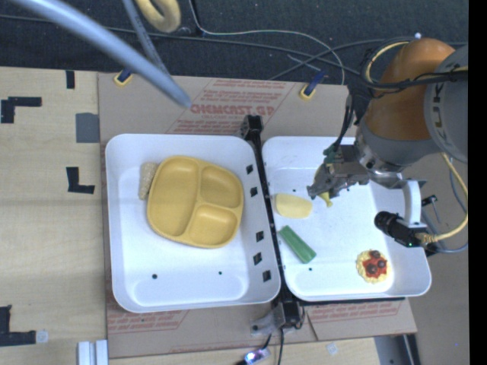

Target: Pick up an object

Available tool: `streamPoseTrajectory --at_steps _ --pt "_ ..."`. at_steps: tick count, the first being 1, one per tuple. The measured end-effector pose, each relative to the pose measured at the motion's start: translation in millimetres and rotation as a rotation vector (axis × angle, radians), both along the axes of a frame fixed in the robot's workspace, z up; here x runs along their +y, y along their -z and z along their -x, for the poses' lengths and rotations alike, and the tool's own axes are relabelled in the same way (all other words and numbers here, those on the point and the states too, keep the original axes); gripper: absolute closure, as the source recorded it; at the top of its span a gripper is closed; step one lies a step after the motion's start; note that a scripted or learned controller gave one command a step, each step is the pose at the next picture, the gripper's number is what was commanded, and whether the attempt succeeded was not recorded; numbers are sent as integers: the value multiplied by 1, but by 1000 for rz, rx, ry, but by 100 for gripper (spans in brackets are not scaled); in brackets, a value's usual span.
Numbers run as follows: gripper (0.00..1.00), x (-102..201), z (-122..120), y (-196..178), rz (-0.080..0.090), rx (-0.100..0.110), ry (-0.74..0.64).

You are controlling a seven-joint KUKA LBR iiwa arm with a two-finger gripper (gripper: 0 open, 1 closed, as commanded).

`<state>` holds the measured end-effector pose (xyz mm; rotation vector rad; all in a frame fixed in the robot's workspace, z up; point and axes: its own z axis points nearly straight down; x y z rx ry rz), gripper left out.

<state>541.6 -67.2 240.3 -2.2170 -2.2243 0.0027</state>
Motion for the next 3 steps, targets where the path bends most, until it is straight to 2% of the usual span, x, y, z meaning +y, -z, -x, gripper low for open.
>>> streamPoseTrajectory --at_steps 1,2,3 --pt "100 60 -7 -2 -1 0 -2" --pt "100 111 -7 15 0 2 -2" --pt "100 167 -4 6 -1 0 -4"
